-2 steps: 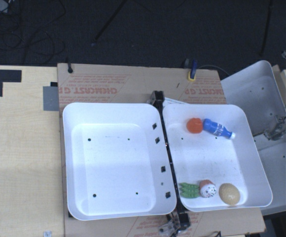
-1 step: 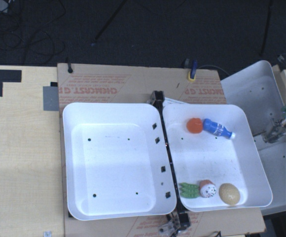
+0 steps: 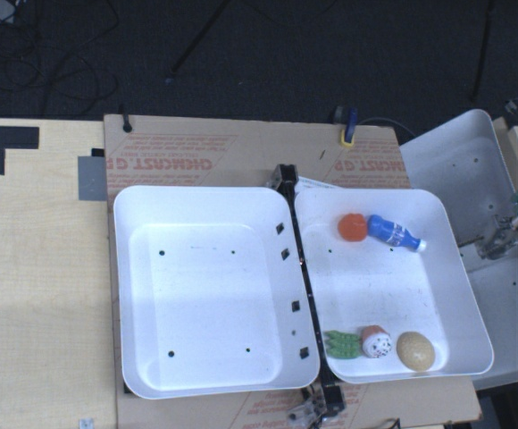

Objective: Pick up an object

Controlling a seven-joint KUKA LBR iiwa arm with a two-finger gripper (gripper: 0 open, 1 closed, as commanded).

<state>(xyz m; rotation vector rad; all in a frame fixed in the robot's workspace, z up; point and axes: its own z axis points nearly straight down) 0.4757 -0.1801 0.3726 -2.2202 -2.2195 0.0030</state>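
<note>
Beside right white bin's (image 3: 446, 266) far wall: small blue plastic bottle (image 3: 393, 233), lying flat, touching orange ball (image 3: 353, 227).
Handling: probably light, stiff, slick; may roll.
Hold: across its middle.
Tool: state cannot be told.

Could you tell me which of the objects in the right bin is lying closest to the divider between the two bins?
The green toy, in the near row, almost touching the divider. The spotted ball and tan egg lie farther right; the orange ball and blue bottle lie farther back.
</note>
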